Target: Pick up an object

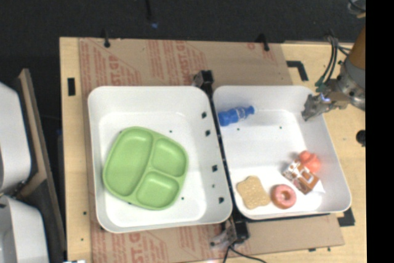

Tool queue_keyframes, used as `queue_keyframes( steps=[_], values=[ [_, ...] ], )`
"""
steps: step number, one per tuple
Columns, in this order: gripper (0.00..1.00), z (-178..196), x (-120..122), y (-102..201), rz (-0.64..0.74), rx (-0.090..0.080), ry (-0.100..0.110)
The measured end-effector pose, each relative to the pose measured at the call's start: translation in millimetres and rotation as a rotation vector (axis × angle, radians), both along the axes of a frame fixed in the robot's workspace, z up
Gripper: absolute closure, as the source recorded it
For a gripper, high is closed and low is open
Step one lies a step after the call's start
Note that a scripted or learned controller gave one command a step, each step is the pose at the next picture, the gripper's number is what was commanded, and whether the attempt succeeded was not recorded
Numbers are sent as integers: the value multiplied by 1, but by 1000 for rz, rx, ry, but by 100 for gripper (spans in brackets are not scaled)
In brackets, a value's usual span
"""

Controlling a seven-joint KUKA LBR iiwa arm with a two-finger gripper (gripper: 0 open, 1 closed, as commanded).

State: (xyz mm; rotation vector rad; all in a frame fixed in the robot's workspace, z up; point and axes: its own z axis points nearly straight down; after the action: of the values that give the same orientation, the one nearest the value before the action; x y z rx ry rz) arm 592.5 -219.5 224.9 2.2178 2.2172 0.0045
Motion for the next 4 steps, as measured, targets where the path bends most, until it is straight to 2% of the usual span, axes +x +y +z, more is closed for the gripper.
queue_keyframes(
  steps=[1, 2, 3, 4],
  values=[
    [100, 11, 0, -1, 0, 1, 4],
    [100, 4, -1, 50, 3, 3, 6],
    [100, 16, 3, 101, 4, 2, 4],
    [100, 6, 10, 153, 4, 3, 6]
  ],
)
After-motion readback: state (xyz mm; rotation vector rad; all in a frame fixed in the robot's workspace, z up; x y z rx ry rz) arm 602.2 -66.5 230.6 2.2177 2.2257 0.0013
